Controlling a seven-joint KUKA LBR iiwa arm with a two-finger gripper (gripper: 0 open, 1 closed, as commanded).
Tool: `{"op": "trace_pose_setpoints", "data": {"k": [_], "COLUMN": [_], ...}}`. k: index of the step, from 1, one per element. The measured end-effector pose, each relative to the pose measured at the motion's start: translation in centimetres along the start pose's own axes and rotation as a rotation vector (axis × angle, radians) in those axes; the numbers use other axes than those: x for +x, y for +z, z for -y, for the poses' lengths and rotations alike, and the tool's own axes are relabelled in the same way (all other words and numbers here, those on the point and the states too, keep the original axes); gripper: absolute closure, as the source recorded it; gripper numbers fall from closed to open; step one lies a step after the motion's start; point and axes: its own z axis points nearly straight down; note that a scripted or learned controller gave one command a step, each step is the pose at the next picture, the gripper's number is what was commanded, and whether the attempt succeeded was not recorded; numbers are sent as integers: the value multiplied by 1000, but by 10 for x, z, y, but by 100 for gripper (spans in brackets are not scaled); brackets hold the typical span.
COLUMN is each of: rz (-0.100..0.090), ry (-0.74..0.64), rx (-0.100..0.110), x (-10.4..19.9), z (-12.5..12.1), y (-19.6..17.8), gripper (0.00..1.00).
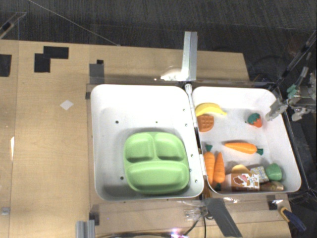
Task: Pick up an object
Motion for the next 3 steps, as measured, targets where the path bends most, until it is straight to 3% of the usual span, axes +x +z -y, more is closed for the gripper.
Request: {"op": "trace_pose_setpoints", "data": {"k": [1, 2, 3], "rz": [-1, 3, 2], "ry": [106, 78, 93], "rx": [-2, -21, -27], "x": [9, 83, 72], "z": [-5, 24, 57], "y": [166, 171, 171], "gripper": [0, 0, 0]}}
